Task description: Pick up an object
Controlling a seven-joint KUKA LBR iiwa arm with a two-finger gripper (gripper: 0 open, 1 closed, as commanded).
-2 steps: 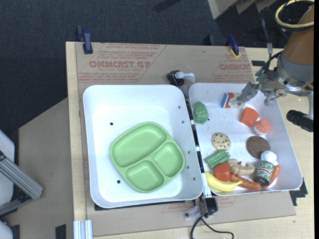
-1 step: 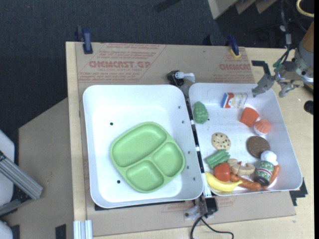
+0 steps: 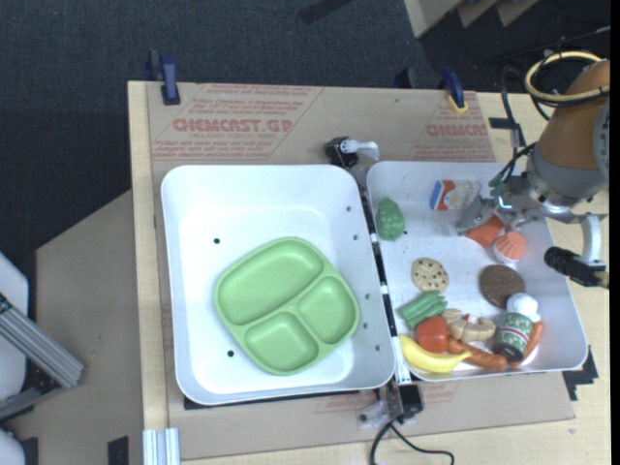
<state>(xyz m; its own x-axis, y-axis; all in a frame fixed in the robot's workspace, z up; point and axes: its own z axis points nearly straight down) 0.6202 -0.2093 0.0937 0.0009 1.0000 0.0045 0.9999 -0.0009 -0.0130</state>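
A cardboard-covered bench [image 3: 291, 114] on a dark carpet carries two white bins. The left bin [image 3: 194, 211] holds a green divided plate [image 3: 284, 303]. My gripper [image 3: 487, 213] is low over the far part of the right bin [image 3: 572, 327], just above a small orange object [image 3: 484, 232], beside a pink-orange piece [image 3: 511, 247] and a red-and-blue carton [image 3: 448, 194]. If my fingers are closed or apart, I cannot tell. Near the front edge lie a cookie [image 3: 428, 275], a brown disc [image 3: 501, 285], a banana [image 3: 431, 358] and a tomato [image 3: 433, 334].
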